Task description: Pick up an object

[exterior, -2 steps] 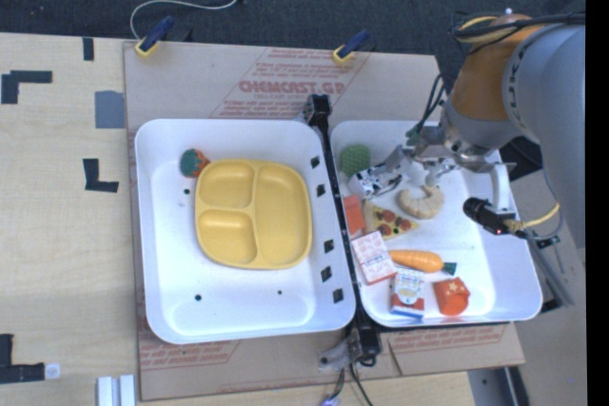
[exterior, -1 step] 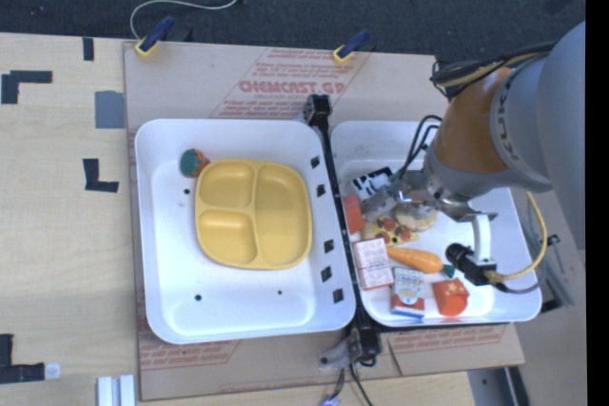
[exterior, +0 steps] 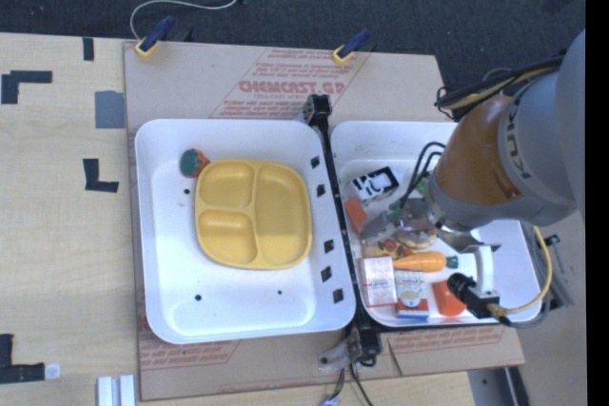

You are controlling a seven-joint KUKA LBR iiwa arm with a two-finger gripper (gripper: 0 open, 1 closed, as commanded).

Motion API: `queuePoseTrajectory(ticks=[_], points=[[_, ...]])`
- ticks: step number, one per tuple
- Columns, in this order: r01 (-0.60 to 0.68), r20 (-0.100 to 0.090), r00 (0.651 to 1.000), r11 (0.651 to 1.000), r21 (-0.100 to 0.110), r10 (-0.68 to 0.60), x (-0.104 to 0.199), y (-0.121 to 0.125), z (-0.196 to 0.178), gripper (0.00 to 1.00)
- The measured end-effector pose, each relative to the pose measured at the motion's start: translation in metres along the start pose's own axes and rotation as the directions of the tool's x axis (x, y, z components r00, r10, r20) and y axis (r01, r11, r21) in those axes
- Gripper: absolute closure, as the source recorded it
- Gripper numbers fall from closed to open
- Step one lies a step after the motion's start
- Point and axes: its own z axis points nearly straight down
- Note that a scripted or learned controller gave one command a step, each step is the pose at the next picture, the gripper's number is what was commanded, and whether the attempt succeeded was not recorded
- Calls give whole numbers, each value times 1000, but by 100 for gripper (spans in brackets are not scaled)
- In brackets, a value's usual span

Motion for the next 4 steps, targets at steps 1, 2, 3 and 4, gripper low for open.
queuePoseTrajectory(ticks=[1, 2, 3, 4], points=[[1, -8, 1000, 1000, 21, -1, 7, 41, 6, 0], [-1, -10, 1000, 999, 41, 1, -1, 123, 10, 0], [1, -6, 1000, 999, 40, -1, -1, 124, 0, 100], [2, -5, 1000, 999, 41, -2, -1, 124, -10, 100]])
